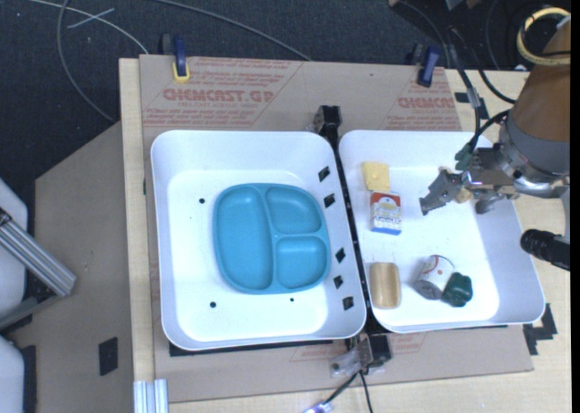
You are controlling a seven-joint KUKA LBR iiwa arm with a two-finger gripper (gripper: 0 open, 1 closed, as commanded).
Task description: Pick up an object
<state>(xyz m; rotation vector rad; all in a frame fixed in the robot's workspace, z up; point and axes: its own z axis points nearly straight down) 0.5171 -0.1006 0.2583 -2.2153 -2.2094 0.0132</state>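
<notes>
My gripper (458, 200) hangs over the right bin (507, 248), in its upper right part, with its fingers spread open and nothing between them. To its left lie a small yellow block (375, 175) and, just below that, a red, white and blue carton (387, 213). Nearer the front of the bin a tan oblong piece (386, 284) lies beside a grey and white object with a dark green end (444, 282). The gripper touches none of them; the carton is the nearest.
The left bin (181, 221) holds a blue divided plate (270, 236). A black divider with clips (337, 221) runs between the bins. The arm's orange band (548, 103) and grey wrist come in from the right. Cables lie on the dark floor behind the bench.
</notes>
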